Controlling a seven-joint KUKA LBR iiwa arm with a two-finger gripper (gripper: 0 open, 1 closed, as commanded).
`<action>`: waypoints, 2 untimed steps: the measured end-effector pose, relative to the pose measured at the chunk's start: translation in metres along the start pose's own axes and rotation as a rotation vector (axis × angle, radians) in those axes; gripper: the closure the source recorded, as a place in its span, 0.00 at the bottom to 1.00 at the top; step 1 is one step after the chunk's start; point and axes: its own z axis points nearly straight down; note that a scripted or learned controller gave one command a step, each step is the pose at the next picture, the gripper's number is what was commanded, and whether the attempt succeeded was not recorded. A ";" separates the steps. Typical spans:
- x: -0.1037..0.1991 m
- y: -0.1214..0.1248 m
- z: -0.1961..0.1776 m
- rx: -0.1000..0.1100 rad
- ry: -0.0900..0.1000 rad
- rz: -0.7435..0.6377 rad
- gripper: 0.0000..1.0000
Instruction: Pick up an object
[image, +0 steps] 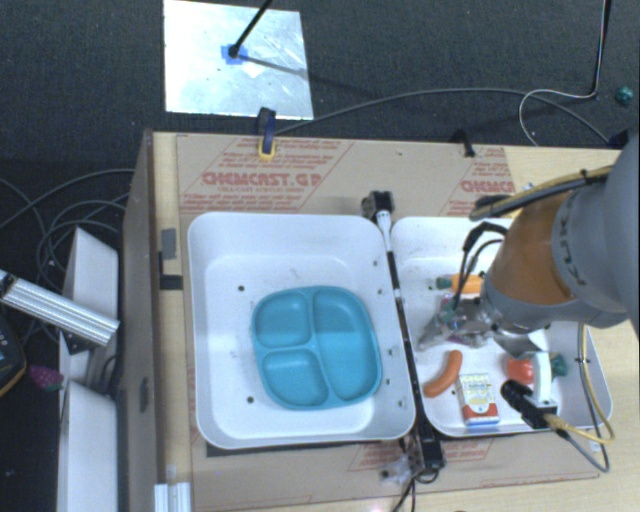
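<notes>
Gripper (445, 328) low in right bin (420, 240), centre-right of frame, just above orange sausage (443, 372); finger state can't be told. Carton (477, 397) beside sausage, lower right; blue tray (316, 346) in left bin (225, 240). Best approach, prob.: centre over sausage, straddle its short axis, clear of carton.

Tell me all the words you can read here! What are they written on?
"CHEMCAST GP" in red, on the brown protective sheet behind the left bin.
The same red print repeats on the sheet behind the right bin, cut off by the arm; too partial to read surely.
Small red print around it: too blurred.
The small box in the right bin has a label: too small to read.
</notes>
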 end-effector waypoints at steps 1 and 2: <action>-0.036 0.065 -0.001 -0.003 -0.002 0.000 0.00; -0.007 -0.003 0.000 0.001 0.000 0.001 0.00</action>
